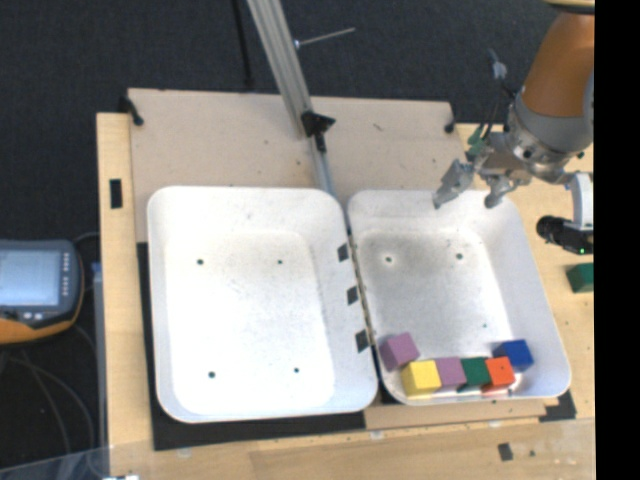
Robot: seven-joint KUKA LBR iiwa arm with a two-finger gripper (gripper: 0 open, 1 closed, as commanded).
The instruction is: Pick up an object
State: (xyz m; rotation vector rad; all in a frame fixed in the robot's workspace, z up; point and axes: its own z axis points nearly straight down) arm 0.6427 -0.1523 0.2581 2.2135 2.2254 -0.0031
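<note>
A: Over the right bin (pixel 530 268), far edge, the gripper (pixel 468 194) hangs with fingers spread, nothing between them. Pick not started, I'd say.

B: Blocks?

A: All bunched at the near wall of that bin: purple block (pixel 399 349), yellow block (pixel 421 376), a second purple, green block (pixel 474 371), orange block (pixel 499 372), blue block (pixel 514 353). Well apart from the gripper.

B: Arm pose?

A: Reaches in from the right, orange band (pixel 560 63) high, wrist tilted down. Approach, descent, grasp and lift all left.
</note>
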